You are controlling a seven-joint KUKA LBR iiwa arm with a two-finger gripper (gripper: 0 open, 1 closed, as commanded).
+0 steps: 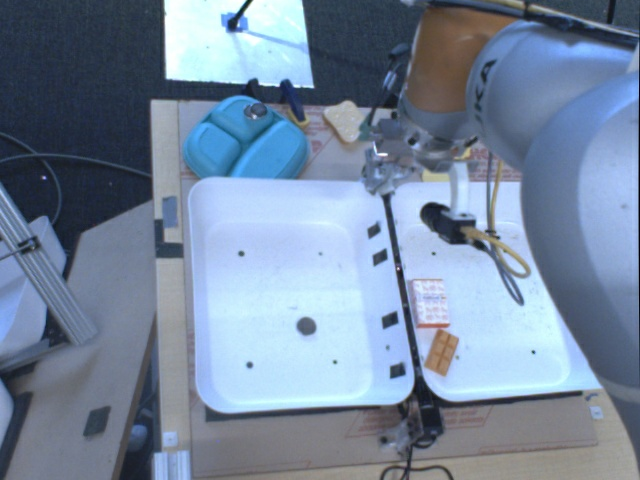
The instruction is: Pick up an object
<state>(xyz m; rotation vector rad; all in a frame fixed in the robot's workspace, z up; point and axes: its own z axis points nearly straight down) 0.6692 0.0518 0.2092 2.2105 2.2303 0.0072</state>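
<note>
Hovering over the 12 o'clock end of the dark seam (404, 313) where the two bins meet, the two-finger gripper (384, 182) has nothing in it that we can see. We cannot tell whether it is set wide or narrow.

We see three candidates. A small white cardboard box with red print (430, 302) lies at 9 o'clock in the shallow white right bin (525, 318), near the seam. A tan, ridged rectangular block (441, 351) lies just beside it at 6 o'clock of the box, and we cannot tell whether the two touch. A small dark grey round disc (306, 325) sits alone at 6 o'clock of centre in the shallow white left bin (260, 268).

We judge the arm to be at the approach step, with no object reached yet. We would go for the box, which lies at about 5 o'clock from the gripper and probably stands taller than the disc, so it should give more to grip. To do this well, we would centre over the box's middle before descending and close across its shorter span, from 9 to 3 o'clock. The bin wall on the 9 o'clock side may crowd the grip. Coming down too far toward 6 o'clock could catch the tan block instead.
</note>
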